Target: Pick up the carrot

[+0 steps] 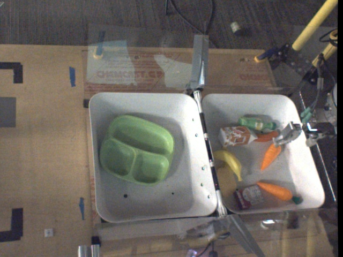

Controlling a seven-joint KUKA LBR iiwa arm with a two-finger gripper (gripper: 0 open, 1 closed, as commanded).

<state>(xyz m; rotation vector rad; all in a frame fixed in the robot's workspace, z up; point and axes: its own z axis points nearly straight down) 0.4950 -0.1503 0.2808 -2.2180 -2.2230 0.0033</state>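
Over the right bin [300, 108], fingers [285, 134] seemingly pinch the carrot [270, 156], hanging tilted.

- Setting: a robotics lab or test cell, not a home.
- Bench [43, 159]: plain board top marked with blue tape [72, 76] and black squares.
- Two white bins [102, 111] clamped side by side on a metal rail [199, 63].
- Black cable [187, 9] loose on grey carpet.
- Yellow pole [316, 20] at far right, possibly a stand.

I see a brown table [43, 159] with blue tape marks [72, 76], and behind it dark grey carpet floor [80, 9] with a black cable [190, 4].
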